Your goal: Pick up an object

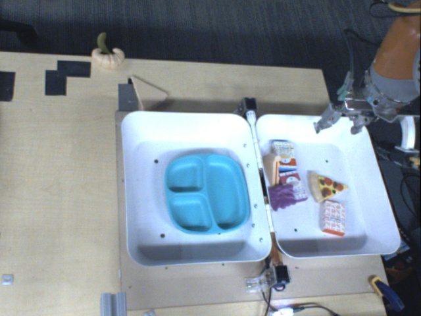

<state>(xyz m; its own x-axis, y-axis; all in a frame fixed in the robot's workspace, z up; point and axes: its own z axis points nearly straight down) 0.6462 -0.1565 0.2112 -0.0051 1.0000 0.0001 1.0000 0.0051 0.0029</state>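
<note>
Hovering over the right bin (368, 176) at its 1 o'clock corner, the hand (339, 118) w/ two prongs splayed apart, so open by the look of it, nothing between them. Well apart from the toys tho.

Candidates all in that right bin: pizza slice (327, 187) near center, red-white packet (333, 217) just at its 6 o'clock, purple thing (285, 195) at 9 o'clock by the divider, touching a tall red/white/blue carton (287, 170), plus a small pack (281, 149) at 12 o'clock of that. Left bin (141, 196) w/ a blue divided tray (207, 193).

Guessing pizza slice = easiest: prob light, stiff plastic, slightly slick, lying flat and apart from the rest. Best pinched across the narrow width, not tip to crust. Purple thing prob soft/floppy, crowded against carton, harder to grab clean.

Hard to make out: what purple thing actually is, labels on packets too small/blurry. Arm cut off at frame's edge, wrist mostly out of shot. Fingertip gap tiny in pic, so not 100% sure.
</note>
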